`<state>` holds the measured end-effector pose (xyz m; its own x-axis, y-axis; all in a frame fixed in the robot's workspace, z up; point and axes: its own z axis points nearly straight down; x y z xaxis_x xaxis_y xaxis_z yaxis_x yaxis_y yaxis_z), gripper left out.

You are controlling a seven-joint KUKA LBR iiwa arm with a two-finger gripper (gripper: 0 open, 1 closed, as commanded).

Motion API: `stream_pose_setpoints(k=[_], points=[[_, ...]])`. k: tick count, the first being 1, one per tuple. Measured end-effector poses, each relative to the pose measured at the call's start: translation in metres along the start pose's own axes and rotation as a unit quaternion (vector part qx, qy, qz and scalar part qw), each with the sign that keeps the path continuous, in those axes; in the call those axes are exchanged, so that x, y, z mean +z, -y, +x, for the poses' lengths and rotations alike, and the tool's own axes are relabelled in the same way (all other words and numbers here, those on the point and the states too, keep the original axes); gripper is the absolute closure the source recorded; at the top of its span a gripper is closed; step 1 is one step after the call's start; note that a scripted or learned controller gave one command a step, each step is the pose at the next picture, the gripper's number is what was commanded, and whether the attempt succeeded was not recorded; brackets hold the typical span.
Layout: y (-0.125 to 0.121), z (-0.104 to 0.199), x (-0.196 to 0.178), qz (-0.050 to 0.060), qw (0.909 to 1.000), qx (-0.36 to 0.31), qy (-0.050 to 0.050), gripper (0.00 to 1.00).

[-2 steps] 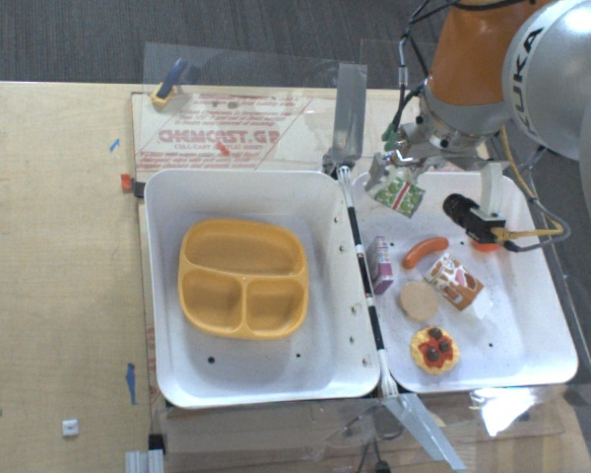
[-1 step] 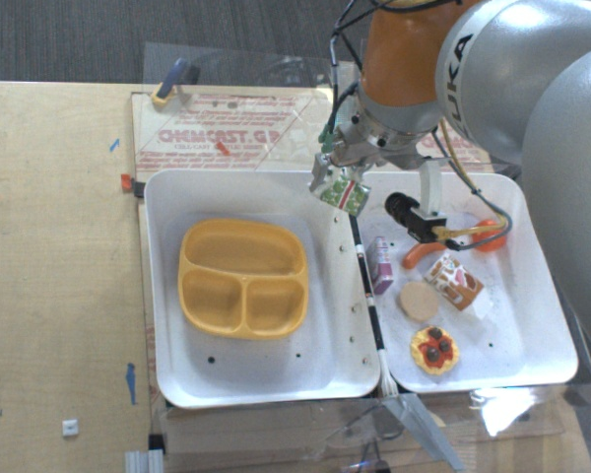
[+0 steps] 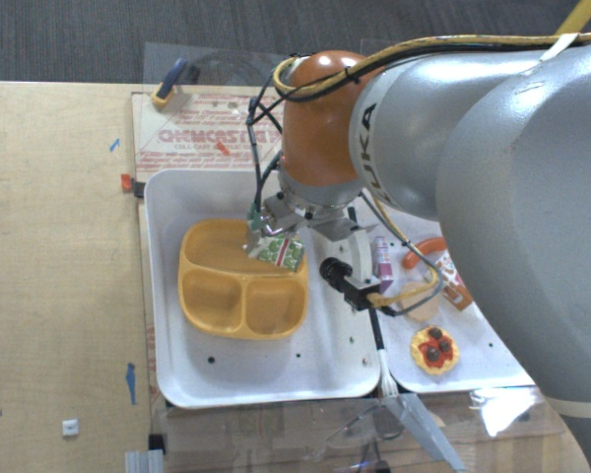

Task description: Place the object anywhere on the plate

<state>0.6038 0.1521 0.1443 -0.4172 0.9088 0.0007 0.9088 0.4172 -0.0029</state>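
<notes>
A yellow divided plate [image 3: 238, 294] lies in the left white bin [image 3: 276, 387]. A small green and white packet [image 3: 280, 253] sits tilted over the plate's upper right compartment, near its rim. My gripper [image 3: 260, 227] hangs straight down from the orange wrist and touches the packet's upper left corner. The wrist hides the gripper's upper part, so I cannot make out whether the packet is held or lying on the plate.
The right bin [image 3: 492, 363] holds a pink tube [image 3: 382, 258], an orange sausage-like toy [image 3: 428, 249], an orange and white box [image 3: 455, 286] and a small toy pizza [image 3: 434, 350]. A printed cardboard sheet [image 3: 202, 141] and a blue and yellow tool [image 3: 173, 81] lie behind the left bin.
</notes>
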Motion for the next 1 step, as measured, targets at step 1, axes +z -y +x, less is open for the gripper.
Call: stream_pose_setpoints(k=[1], points=[[-0.0001, -0.0008, -0.0005, -0.001, 1.0, 0.001, 0.0, 0.0]])
